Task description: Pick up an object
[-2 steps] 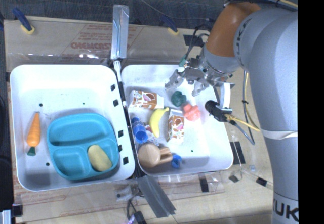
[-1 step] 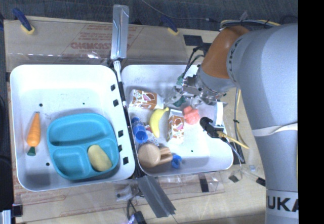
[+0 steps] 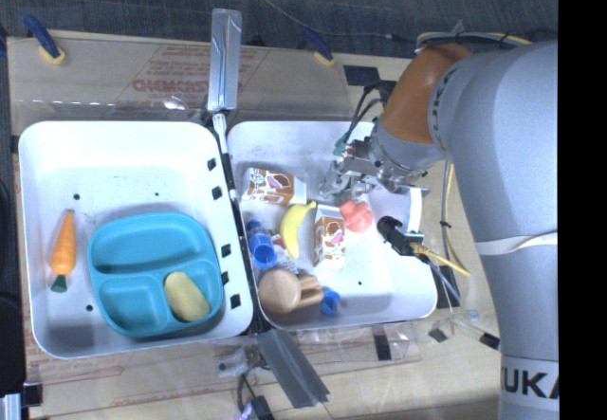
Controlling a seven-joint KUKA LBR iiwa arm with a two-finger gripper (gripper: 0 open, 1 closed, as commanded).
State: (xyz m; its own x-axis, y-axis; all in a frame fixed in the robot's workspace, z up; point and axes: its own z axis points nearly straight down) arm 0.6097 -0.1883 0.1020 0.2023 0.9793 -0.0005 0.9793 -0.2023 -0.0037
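Observation:
My gripper (image 3: pixel 343 183) hangs over the back middle of the right bin (image 3: pixel 403 293), just above a pink round object (image 3: pixel 356 215). Left of that lie a yellow banana (image 3: pixel 298 228), a small printed packet (image 3: pixel 329 238) and another printed packet (image 3: pixel 269 187). A tan round object (image 3: pixel 281 292) and blue pieces (image 3: pixel 260 247) sit at the bin's front left. In the left bin (image 3: pixel 47 155) rest an orange carrot (image 3: pixel 63 245) and a blue divided tray (image 3: pixel 123 314) holding a yellow-green potato-like object (image 3: pixel 187 296).
The grey arm with its orange band (image 3: pixel 422 96) fills the right side, above the right bin's far corner. A metal divider clamp (image 3: pixel 224 58) stands between the bins at the back. Blue clamps (image 3: pixel 43 37) hold the bench's back edge.

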